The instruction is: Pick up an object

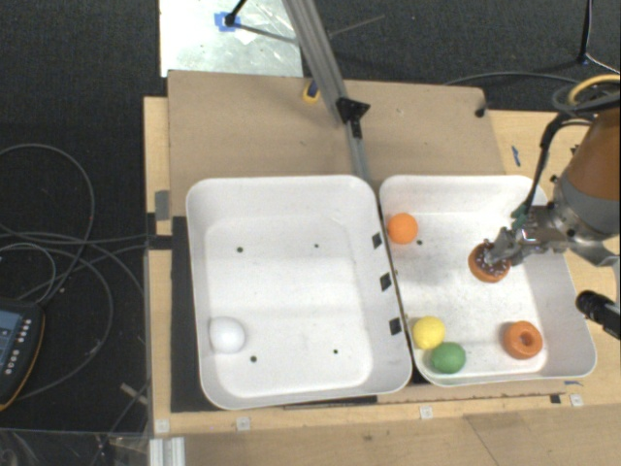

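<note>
My gripper (500, 251) reaches in from the right over the right bin (456, 221) and sits right on top of a brown chocolate doughnut (486, 265) in the bin's right middle. An orange ball (402, 228) lies near the bin's left wall. A yellow ball (428, 332) and a green ball (447, 357) lie together at the front left. An orange ring (522, 340) rests at the front right. A white ball (228, 335) lies in the left bin (281, 212) at its front left corner.
A grey pole (320, 51) slants over the bench behind the bins. Black clips (385, 281) join the two bins along their shared wall. Cables lie on the dark floor to the left.
</note>
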Motion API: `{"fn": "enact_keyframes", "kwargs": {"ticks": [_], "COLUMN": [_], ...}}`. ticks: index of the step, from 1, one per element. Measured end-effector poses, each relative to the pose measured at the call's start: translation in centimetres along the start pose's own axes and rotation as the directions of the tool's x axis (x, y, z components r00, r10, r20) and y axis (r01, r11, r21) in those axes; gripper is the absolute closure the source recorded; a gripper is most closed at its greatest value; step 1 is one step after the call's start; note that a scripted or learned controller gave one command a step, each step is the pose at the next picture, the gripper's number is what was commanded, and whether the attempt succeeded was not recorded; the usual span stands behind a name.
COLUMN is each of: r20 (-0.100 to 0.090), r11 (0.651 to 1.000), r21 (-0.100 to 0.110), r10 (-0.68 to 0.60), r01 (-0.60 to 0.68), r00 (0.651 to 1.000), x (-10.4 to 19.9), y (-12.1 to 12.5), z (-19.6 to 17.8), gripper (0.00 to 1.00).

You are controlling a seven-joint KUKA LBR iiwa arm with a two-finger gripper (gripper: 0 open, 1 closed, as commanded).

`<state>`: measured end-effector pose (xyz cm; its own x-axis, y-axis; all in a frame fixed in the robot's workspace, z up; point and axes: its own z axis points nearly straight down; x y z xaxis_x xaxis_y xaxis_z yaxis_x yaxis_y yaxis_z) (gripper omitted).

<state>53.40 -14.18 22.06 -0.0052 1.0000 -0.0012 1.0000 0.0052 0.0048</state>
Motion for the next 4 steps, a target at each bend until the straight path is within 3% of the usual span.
{"fn": "enact_keyframes", "kwargs": {"ticks": [1,4], "r20": [-0.004,-0.004], "r11": [1.000,1.000], "r21": [0.004,0.003], "r10": [-0.005,-0.006], "r01": [0.005,0.006], "r00": [1.000,1.000], "x": [5.9,21.0], "y": [-0.2,0.2], "z": [0.6,-2.3], "gripper": [1.00,1.00]}}
